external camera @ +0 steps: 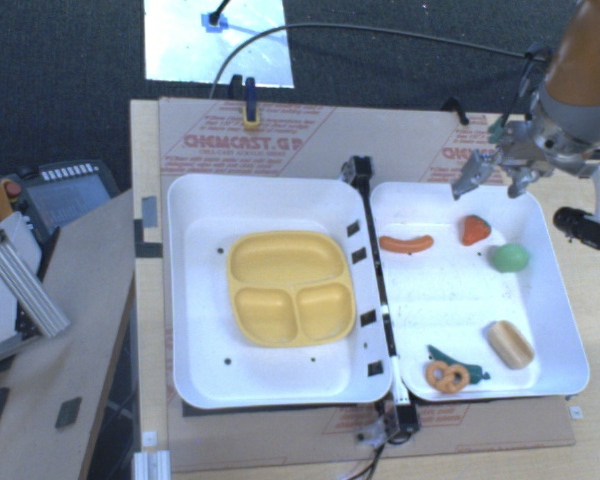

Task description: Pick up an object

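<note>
Nearest the camera, at the front edge of the right-hand bin (570, 368), lies a small pretzel (447, 375), a glossy brown twisted loop, resting against a dark green leafy piece (458, 364).

The gripper (498, 179) hangs above the far right corner of that same bin. Its two grey metal fingers are spread apart, with nothing between them. Judging from this, the pick has not yet happened: every object lies in the bin, and the descent, the closing and the lift all remain.

Closest below the gripper is a red-orange strawberry-shaped toy (475, 230), smooth and rounded. Just beside it, toward the right wall, sits a matte green ball (511, 258). To the left, near the divider, lies a sausage (407, 243), an orange-red, slightly curved cylinder. Further forward is a tan bread roll (511, 344), oblong and soft-edged. Any of these could be the thing to pick; the strawberry looks the likeliest, being nearest.

The left-hand bin (195, 278), smooth white plastic like its neighbour, holds a pale yellow tray (285, 286) with three compartments and rounded corners. Both bins stand on a sheet of printed cardboard (310, 133).
</note>
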Tool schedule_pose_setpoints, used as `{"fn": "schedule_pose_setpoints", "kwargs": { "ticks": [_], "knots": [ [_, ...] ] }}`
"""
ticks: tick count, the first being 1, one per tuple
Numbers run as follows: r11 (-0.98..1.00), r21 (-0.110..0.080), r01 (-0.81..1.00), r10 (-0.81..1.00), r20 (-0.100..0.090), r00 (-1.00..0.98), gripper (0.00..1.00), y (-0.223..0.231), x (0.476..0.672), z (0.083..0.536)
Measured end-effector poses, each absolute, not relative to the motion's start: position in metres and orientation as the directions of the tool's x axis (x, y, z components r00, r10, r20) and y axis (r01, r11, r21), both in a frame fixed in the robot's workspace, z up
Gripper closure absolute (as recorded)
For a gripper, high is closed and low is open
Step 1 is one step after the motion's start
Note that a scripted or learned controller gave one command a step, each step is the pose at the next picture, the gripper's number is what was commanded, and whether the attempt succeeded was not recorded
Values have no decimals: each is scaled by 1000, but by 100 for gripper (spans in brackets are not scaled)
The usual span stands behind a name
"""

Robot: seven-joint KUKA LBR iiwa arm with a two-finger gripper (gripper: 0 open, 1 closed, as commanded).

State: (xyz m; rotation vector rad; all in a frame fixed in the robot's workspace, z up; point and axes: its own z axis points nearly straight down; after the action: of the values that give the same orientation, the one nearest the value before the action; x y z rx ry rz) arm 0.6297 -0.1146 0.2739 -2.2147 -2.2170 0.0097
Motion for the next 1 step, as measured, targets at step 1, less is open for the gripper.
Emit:
{"fn": "schedule_pose_setpoints", "kwargs": {
  "ticks": [1],
  "knots": [
    [3,2,1000,1000,0,-3,0,-114,632,281]
  ]
}}
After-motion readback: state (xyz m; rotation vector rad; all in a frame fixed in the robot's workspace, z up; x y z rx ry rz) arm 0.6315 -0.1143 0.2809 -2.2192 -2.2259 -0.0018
